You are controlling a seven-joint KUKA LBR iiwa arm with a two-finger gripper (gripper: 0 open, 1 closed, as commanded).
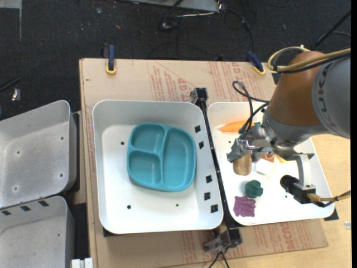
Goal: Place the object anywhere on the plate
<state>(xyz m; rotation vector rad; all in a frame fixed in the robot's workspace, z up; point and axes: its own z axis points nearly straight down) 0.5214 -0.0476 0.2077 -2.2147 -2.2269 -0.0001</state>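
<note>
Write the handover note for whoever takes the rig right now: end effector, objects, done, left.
End effector: low over the right bin, by a tan object; grip state unreadable from this view.
Objects: tan object, dark green lump, purple piece and orange piece all lie in the right bin.
Plate: teal, three compartments, in the left bin, bearing nothing.
Done: nothing placed yet.
Left: secure one object, carry it across the divider, set it on the plate.
</note>
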